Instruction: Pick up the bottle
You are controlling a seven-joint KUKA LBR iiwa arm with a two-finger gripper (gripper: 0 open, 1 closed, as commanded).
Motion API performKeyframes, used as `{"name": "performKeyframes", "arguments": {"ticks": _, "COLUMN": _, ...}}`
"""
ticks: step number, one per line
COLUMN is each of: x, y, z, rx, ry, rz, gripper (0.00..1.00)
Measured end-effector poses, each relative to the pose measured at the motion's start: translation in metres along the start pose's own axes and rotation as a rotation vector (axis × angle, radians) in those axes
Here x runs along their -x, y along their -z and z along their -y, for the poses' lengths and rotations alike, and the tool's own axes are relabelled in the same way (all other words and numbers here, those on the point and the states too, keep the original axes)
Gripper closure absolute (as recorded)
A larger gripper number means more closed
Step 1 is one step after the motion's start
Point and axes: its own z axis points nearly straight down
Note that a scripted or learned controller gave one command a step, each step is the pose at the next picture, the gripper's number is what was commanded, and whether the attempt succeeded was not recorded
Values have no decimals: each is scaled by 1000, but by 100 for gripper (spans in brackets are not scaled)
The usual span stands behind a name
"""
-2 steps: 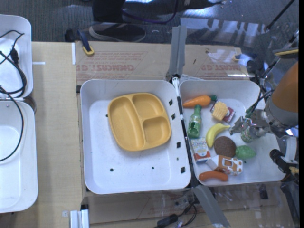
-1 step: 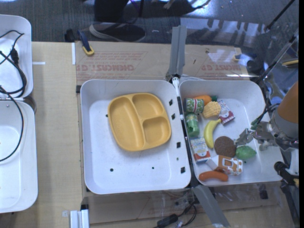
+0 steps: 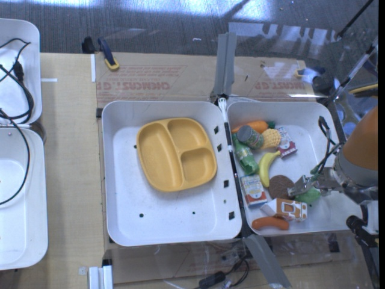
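Hovering low in the right bin (image 3: pixel 313 110), gripper (image 3: pixel 301 190) well short of the bottle (image 3: pixel 244 156)

Sitting at the bin's lower right, beside a green item (image 3: pixel 310 195) and touching or just over the brown round piece (image 3: pixel 280 186); finger state too blurred to call, nothing visibly held. Green bottle lying against the left wall of the same bin, by the divider, up and to the view's left of the gripper, with the banana (image 3: pixel 266 164) and brown piece between. Long axis running roughly top to bottom of the view, slightly slanted, upper end near the grey can (image 3: pixel 251 137), lower end just above the juice carton (image 3: pixel 255 189). Likely needing a traverse left and up across the clutter, then closing across the narrow width, i.e. left-right in view. Tight against the wall, so little clearance for the far finger
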Motion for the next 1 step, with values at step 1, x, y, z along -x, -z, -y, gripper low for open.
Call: {"name": "performKeyframes", "arguments": {"ticks": 1, "x": 0, "y": 10, "z": -1, "rx": 3, "ry": -2, "rz": 1, "gripper": 100}}
